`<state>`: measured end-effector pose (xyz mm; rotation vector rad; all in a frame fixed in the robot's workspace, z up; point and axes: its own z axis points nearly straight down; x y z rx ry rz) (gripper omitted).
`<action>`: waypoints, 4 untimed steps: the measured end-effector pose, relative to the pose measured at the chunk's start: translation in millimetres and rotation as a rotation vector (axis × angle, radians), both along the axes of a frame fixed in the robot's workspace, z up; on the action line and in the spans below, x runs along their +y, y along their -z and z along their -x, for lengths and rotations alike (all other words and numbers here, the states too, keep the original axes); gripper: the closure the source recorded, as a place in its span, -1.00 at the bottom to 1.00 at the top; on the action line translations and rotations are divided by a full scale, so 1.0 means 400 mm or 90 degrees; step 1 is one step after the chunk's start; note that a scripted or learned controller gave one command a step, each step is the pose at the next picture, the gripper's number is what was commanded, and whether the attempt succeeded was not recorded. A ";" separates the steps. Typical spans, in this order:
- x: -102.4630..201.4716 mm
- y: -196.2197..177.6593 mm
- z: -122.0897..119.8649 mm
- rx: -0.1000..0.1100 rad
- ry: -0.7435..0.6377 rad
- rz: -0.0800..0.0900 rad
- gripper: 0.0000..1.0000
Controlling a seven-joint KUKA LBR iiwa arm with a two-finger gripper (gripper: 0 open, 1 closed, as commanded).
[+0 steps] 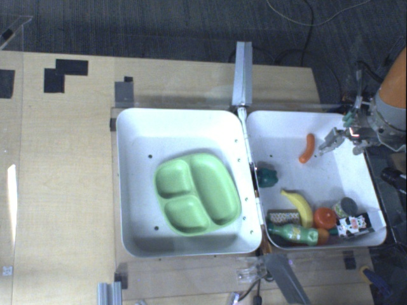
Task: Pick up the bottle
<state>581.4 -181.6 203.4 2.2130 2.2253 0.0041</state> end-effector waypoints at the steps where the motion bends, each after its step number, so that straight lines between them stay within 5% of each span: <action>1: -0.060 0.281 0.140 -0.001 -0.066 0.001 -1.00; 2: -0.034 0.285 0.149 -0.005 -0.011 0.003 -1.00; 3: -0.050 0.288 -0.030 -0.005 0.041 -0.001 -1.00; 4: -0.030 0.286 0.122 -0.003 0.087 0.000 -1.00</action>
